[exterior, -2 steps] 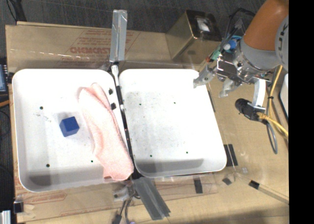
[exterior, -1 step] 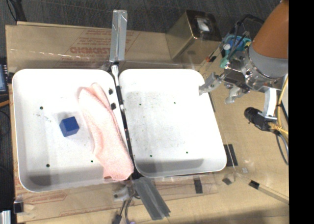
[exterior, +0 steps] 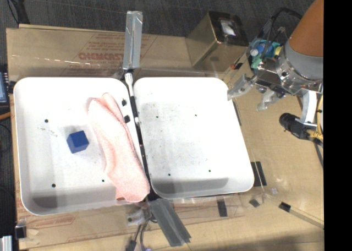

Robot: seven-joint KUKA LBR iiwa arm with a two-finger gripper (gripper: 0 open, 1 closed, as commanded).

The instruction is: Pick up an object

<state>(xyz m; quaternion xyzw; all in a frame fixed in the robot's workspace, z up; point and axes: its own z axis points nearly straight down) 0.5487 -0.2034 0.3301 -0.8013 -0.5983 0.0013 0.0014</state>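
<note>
A small blue cube (exterior: pixel 78 141) lies in the left bin (exterior: pixel 33 101), left of its middle. A pink cloth (exterior: pixel 116 145) stretches from the bin's upper middle down to its lower right corner, along the divider. My gripper (exterior: pixel 250 94) hangs just past the right bin's (exterior: pixel 187 134) upper right corner, over the bench. Its two fingers are spread apart with nothing between them.
A tan box (exterior: pixel 217 38) stands behind the right bin. A grey upright bar (exterior: pixel 132 38) rises at the back between the bins. Cables and a black fitting (exterior: pixel 294 125) sit by the arm at the right.
</note>
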